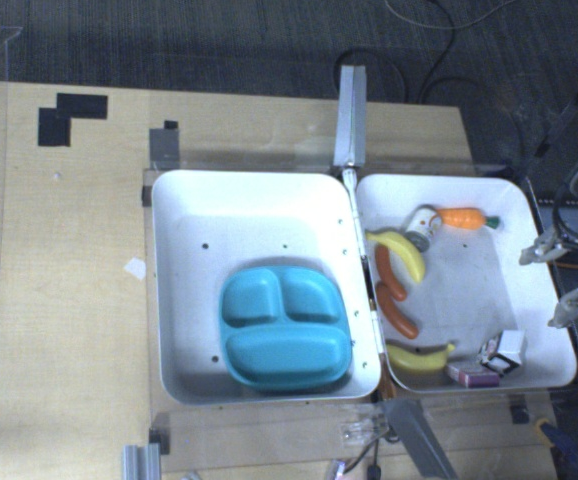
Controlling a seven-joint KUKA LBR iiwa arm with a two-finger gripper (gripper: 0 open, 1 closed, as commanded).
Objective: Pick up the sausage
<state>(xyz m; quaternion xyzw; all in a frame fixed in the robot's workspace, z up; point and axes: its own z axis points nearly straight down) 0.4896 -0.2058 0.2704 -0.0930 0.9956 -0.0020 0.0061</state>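
The sausage (393, 290) is a reddish-brown link of two pieces lying along the left wall of the right bin (469, 278), between two bananas. My gripper (551, 283) hangs at the right bin's right rim, well to the right of the sausage. Its two fingers are spread apart, open, with nothing between them.
One yellow banana (402, 252) lies just above the sausage and another (419, 357) just below it. A carrot (461, 219) rests at the back of the right bin, and small boxes (494, 360) sit at its front right corner. A blue divided tray (285, 328) lies in the left bin (229, 218).
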